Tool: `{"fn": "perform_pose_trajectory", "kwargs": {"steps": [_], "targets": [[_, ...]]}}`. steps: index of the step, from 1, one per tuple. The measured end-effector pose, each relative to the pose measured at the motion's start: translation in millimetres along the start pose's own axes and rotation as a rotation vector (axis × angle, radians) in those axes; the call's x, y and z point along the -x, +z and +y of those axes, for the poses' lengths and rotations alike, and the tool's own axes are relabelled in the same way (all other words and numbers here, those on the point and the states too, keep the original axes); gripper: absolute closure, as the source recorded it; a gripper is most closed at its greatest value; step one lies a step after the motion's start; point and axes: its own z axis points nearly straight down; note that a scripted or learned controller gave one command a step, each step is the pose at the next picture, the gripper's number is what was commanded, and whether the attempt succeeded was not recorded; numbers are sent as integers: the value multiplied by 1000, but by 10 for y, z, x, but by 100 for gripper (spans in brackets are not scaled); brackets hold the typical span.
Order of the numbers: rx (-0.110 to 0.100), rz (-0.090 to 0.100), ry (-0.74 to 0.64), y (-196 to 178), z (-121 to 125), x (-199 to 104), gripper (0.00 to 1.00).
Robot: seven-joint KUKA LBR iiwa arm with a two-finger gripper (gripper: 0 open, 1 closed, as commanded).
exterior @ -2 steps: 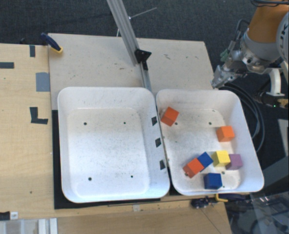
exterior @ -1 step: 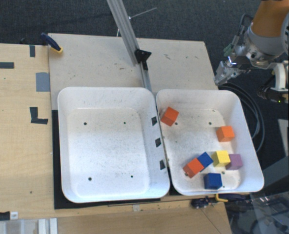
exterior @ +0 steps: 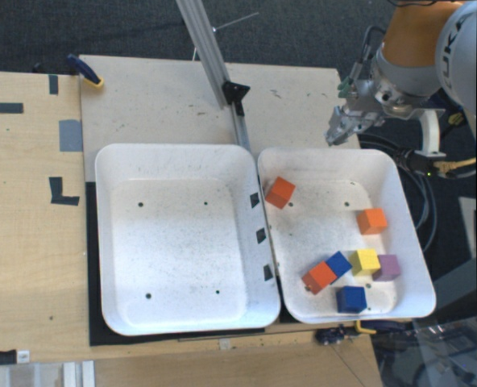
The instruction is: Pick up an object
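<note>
The right bin (exterior: 400, 185) holds several small blocks. An orange block (exterior: 280, 192) lies alone near its left wall. Another orange block (exterior: 372, 221) sits by the right wall. Toward the front, a red-orange block (exterior: 320, 276), a blue block (exterior: 338, 264), a yellow block (exterior: 367, 260) and a purple block (exterior: 387, 267) are clustered together, with a second blue block (exterior: 351, 299) just in front of them. My gripper (exterior: 338, 132) hangs over the far rim of the right bin, well apart from every block, with nothing seen in it.
The left bin (exterior: 109, 216) stands beside the right one, sharing a middle wall. A slanted metal rail (exterior: 210, 47) runs down to the bins' far junction. Cables (exterior: 428, 164) lie along the right of the bench.
</note>
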Motion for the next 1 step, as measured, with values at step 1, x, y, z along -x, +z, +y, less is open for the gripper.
{"fn": "perform_pose_trajectory", "kwargs": {"steps": [1], "targets": [[-1, 0, 0, -24, -190, -476, 100]]}}
